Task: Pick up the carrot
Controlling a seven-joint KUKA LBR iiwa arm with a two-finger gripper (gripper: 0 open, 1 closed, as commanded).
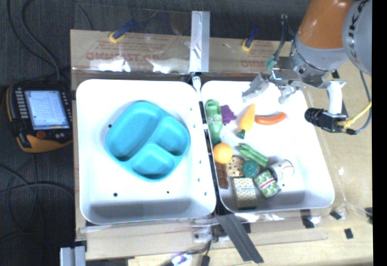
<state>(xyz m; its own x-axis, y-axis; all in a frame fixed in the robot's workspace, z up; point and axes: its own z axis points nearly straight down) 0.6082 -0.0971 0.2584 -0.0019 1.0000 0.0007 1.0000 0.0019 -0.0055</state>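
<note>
1. Nearest the camera, at the front of the right shallow white plastic bin point(314, 162), small toy packages cluster together: a patterned carton point(243, 191), a red-and-green tin point(266, 183) and a brown waffle-like block point(234, 168).
2. Just behind them lie a round orange fruit point(222, 152) and a green pea pod point(253, 154).
3. The left white bin point(91, 138) holds a turquoise divided plastic plate point(148, 138), well apart from the task's thing.
4. Further back in the right bin, along the divider, stand a green toy vegetable point(212, 116) and a purple bunch of grapes point(227, 114).
5. The carrot, an orange tapered toy with a green leafy end point(245, 120), lies tilted on the bin floor, between the grapes and a red-orange chili-shaped piece point(270, 118).
6. Farthest back, the grey two-finger claw point(273, 89) hangs above the bin's far part, just beyond the carrot's thick end. Its fingers look spread apart, with nothing between them.
7. Judged from this, the pick is not yet done: the carrot rests free on the bin floor. The descent, the closing on the carrot and the lift all remain.
</note>
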